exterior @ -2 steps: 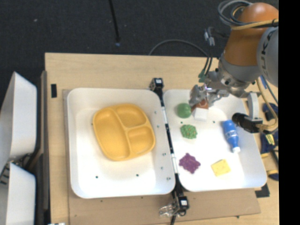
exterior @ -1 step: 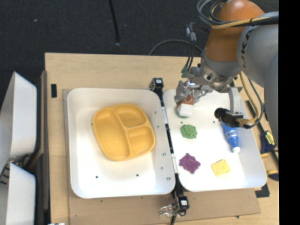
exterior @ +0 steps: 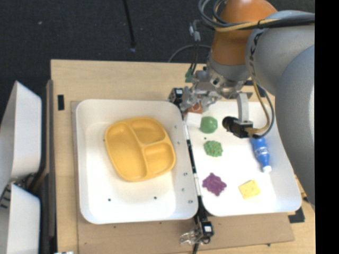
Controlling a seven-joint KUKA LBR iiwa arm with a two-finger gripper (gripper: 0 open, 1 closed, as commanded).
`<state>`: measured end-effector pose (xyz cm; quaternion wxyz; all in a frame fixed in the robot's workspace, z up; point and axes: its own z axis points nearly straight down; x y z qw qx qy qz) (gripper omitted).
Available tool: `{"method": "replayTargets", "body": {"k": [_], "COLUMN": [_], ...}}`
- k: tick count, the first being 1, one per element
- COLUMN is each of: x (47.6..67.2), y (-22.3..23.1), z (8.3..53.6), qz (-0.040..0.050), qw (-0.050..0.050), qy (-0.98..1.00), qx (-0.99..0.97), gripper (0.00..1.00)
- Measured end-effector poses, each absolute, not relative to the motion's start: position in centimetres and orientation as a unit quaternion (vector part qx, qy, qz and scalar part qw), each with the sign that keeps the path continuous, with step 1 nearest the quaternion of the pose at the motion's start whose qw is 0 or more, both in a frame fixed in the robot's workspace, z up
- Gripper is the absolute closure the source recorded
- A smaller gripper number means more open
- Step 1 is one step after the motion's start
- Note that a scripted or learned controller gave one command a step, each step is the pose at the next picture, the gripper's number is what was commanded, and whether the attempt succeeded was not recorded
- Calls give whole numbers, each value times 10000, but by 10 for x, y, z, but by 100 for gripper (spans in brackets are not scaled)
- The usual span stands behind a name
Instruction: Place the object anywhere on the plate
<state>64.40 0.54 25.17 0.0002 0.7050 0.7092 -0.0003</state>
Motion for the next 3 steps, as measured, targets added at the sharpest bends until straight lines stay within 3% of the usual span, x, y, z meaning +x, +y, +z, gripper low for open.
{"method": "replayTargets", "body": {"k": [2,3], "x": [664,664], "y": [87,86], "z": [235,236], "qz": [-13,-14], "qw": [-3,-1], "qy": [7088,7084], "qx": [7054,7058], "gripper": [100,0]}}
